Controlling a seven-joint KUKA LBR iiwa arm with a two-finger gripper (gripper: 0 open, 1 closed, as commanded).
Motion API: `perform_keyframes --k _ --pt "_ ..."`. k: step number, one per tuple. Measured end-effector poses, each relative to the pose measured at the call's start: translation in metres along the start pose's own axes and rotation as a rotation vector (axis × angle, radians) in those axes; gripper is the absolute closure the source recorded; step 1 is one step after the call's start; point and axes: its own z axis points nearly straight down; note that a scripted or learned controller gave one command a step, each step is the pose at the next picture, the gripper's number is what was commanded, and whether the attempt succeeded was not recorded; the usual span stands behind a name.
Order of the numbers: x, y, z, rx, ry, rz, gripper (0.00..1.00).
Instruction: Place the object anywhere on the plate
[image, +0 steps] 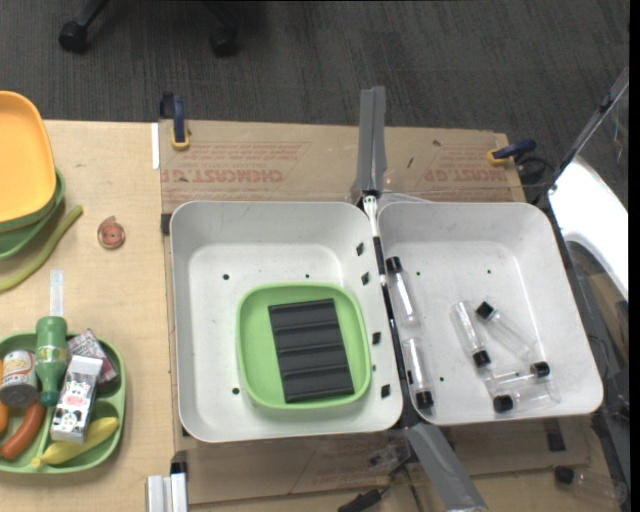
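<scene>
A green square plate (252, 350) lies in the left white bin (205, 290), toward its front right. A dark grey ridged block (311, 350) rests flat on the plate, covering most of its middle. In the right white bin (500, 250) lie several clear tubes with black caps: one (469, 336) near the middle, one (399, 290) along the left wall, and others (520, 385) at the front right.
Left of the bins, on the wooden bench, sit a stack of yellow and green plates (20, 170), a small pink disc (111, 234) and a green tray of toy food (60, 410). Clamps (176, 125) hold the cardboard behind the bins.
</scene>
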Motion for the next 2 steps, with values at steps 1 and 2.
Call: perform_keyframes --k 1,2 --pt "0.0000 0.0000 0.0002 0.000 -0.001 0.086 0.00" --pt "0.0000 0.0000 0.0003 0.000 0.000 0.168 0.00"
